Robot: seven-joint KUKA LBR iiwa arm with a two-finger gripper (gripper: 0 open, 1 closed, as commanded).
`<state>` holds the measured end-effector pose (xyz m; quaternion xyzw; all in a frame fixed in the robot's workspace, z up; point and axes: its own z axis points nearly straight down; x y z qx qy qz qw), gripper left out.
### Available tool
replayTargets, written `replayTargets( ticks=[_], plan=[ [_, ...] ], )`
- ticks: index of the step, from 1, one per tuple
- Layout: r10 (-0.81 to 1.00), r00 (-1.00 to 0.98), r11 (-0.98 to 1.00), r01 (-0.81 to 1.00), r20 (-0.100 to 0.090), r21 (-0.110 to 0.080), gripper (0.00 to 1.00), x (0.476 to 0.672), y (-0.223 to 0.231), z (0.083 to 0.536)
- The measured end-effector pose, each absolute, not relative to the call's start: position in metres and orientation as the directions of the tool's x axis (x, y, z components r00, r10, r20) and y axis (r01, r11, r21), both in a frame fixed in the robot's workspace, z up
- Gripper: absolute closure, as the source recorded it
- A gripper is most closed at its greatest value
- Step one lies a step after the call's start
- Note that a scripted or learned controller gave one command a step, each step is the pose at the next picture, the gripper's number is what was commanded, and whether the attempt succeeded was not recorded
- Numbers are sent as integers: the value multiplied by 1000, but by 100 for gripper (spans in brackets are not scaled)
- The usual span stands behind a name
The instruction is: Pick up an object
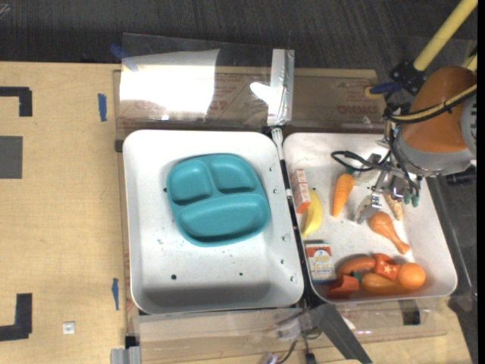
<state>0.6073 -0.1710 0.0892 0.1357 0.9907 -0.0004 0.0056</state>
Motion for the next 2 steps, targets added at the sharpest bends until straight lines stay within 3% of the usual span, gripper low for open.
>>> replayTargets(
  ticks=[1,2],
  plan=[
    [383,-924,924,383,-10,2,0,531,-183,89],
    [140,-990,990,140,-11,-2,0,575,-224,112]
  ],
)
